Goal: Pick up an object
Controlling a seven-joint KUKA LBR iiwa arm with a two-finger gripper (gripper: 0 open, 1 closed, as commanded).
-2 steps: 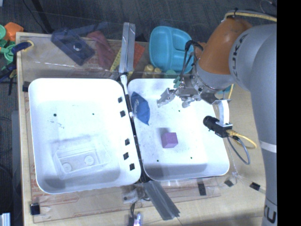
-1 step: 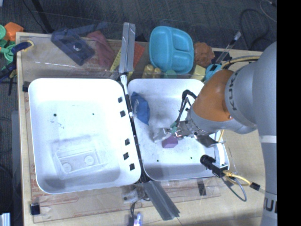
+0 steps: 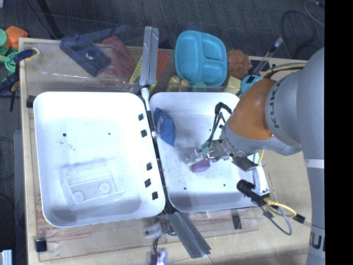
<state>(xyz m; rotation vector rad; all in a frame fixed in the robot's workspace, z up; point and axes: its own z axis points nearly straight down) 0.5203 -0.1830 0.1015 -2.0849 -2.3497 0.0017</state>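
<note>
Gripper point(image 3: 205, 152) low in right bin point(image 3: 190, 200), jaw state unclear, touching purple object point(image 3: 201, 166), blue cloth point(image 3: 164, 127) far-left.

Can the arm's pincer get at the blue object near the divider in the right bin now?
Probably yes. The blue object lies uncovered against the left wall of the right bin, apart from the small purple object beside the pincer. Only the nearby wall may hinder it.
</note>
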